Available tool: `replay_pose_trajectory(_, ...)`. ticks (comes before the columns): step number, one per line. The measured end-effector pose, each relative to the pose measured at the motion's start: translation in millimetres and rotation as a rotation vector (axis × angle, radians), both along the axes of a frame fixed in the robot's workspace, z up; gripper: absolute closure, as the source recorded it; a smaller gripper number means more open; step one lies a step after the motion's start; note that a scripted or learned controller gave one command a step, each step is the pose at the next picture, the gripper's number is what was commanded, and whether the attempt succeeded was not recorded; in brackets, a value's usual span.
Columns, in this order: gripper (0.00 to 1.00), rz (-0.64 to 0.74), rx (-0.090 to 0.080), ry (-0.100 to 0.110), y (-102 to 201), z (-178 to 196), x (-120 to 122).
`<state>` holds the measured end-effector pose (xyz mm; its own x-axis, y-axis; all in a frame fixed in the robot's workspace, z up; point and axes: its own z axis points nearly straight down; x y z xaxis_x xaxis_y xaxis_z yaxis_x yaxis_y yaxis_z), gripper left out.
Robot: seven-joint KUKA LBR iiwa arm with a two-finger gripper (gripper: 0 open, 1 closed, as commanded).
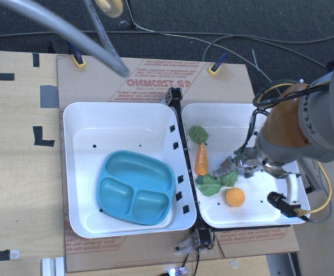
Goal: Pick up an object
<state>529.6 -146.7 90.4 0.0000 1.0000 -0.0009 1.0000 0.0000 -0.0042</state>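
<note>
In the right bin [270,214], the gripper [227,168] sits low just right of the carrot [201,158], whose long axis runs up and down the bin beside the divider. A green leafy piece [209,185] lies just below the carrot, another green piece [198,134] just above it, and an orange ball [234,197] lower right of it. Whether the gripper is wide, narrow or holding anything, I cannot tell.
</note>
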Motion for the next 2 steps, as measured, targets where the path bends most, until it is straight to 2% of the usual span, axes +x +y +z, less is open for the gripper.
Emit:
replay_pose_trajectory(1, 1.00, 0.002, 0.003, 0.000, 1.7, 11.6, 0.3)
replay_pose_trajectory(2, 1.00, 0.002, 0.001, -0.006, 10.7, 62.3, -5.0)
